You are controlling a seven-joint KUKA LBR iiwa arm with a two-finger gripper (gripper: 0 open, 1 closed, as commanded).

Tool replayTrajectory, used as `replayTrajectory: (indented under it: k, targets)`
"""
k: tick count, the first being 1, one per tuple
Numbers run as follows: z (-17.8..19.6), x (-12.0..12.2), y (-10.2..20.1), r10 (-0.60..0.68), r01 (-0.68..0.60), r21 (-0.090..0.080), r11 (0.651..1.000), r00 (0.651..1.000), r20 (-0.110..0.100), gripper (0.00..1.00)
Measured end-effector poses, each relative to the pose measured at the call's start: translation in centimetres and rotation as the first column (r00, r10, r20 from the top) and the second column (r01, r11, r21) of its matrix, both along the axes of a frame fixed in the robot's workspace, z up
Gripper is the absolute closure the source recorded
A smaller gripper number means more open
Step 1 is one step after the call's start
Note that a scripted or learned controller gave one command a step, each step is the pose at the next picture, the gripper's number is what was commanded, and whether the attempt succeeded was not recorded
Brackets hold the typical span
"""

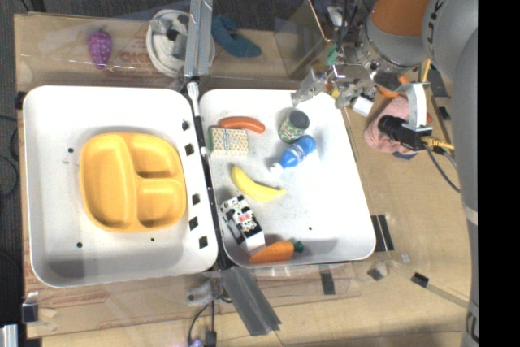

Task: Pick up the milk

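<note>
The milk (pixel 242 221) is a small carton with black and white cow patches. It lies near the front left corner of the right bin (pixel 341 199), just above a carrot (pixel 272 252). My gripper (pixel 325 93) hovers over the bin's back right corner, far from the carton, above and to the right of a green can (pixel 293 126). It is open with nothing between its fingers.
The right bin also holds a sausage (pixel 240 124), a small box (pixel 229 141), a blue bottle (pixel 294 153) and a banana (pixel 255 184). A yellow divided tray (pixel 134 180) sits in the left bin (pixel 49 118). Clutter lies behind the bins and a pink cloth (pixel 388 134) to the right.
</note>
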State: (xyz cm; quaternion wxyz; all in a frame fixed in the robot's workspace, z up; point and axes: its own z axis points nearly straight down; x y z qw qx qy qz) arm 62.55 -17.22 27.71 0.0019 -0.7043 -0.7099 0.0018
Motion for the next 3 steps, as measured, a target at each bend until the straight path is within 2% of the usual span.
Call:
replayTrajectory:
  k: [1, 2, 3]
  targets:
    - [-13.9, 2.8, 1.3, 0.040, -0.040, -0.007, 0.999, 0.999, 0.024, 0.00]
    - [-17.6, -3.3, 7.5, 0.105, -0.105, 0.001, 0.994, 0.994, 0.000, 0.00]
    - [-16.1, -12.6, 7.4, 0.245, -0.245, 0.002, 0.970, 0.970, 0.002, 0.00]
